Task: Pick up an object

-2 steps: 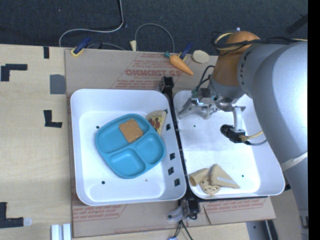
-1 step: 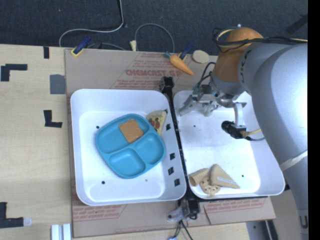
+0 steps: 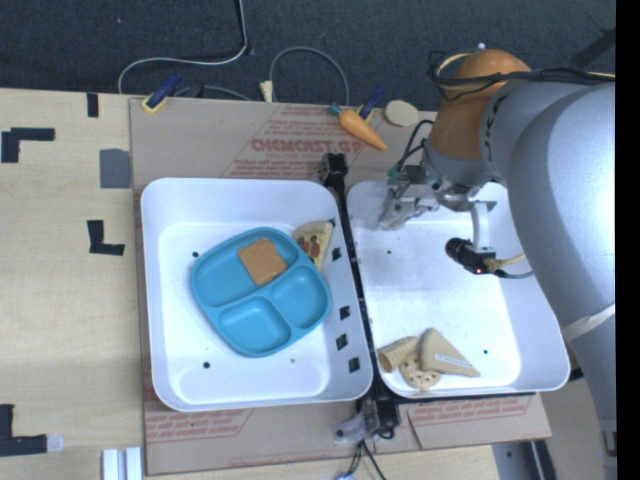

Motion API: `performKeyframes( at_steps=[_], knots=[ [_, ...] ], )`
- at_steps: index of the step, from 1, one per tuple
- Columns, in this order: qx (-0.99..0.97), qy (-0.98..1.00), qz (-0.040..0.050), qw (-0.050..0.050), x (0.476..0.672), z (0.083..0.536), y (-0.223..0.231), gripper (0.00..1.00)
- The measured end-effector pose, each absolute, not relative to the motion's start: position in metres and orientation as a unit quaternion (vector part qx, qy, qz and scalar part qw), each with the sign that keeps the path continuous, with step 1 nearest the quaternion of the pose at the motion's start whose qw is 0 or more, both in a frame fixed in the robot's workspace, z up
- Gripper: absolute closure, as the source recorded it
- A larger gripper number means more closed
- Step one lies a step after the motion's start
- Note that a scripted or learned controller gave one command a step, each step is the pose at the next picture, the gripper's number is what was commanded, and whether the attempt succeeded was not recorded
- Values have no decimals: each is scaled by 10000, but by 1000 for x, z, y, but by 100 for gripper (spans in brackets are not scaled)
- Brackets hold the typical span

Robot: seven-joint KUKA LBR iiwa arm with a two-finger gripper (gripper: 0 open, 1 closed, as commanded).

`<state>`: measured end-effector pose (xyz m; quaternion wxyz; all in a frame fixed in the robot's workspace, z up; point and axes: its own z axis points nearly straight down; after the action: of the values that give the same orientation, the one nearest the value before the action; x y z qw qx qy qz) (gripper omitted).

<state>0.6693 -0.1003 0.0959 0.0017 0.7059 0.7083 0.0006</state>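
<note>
Claw [image 3: 393,211] hangs at the back of the right bin [image 3: 540,313], nothing between its fingers; spread or pressed together, can't tell (too small, blurred). Nearest pickable things, cones [image 3: 430,356], lie at front edge: approx. center over one, descend straight. Wrist hides bin's far corner.

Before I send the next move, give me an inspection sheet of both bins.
Surface: two white bins, left bin, right bin, on a cardboard sheet.
Job's things: blue divided plate with a brown square piece; yellow wedge beside it; tan pieces in right bin's near corner.
Clutter: toy carrot outside the bins.
Claw: claw over right bin's far end.
Cables: cable behind the bench.
Surroundings: dark floor.
</note>
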Motion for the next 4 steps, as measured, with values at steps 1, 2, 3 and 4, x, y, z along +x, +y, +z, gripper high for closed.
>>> performKeyframes(
  at_steps=[1, 2, 3, 4],
  knots=[
    [7063, 7079, 16, 2, 596, 190, -69, 100],
    [7050, 7092, 20, 13, 618, 236, -31, 100],
    [7054, 7088, -8, -29, 513, 254, 10, 100],
    [7065, 7077, -5, -8, 517, 253, 8, 0]
  ],
)
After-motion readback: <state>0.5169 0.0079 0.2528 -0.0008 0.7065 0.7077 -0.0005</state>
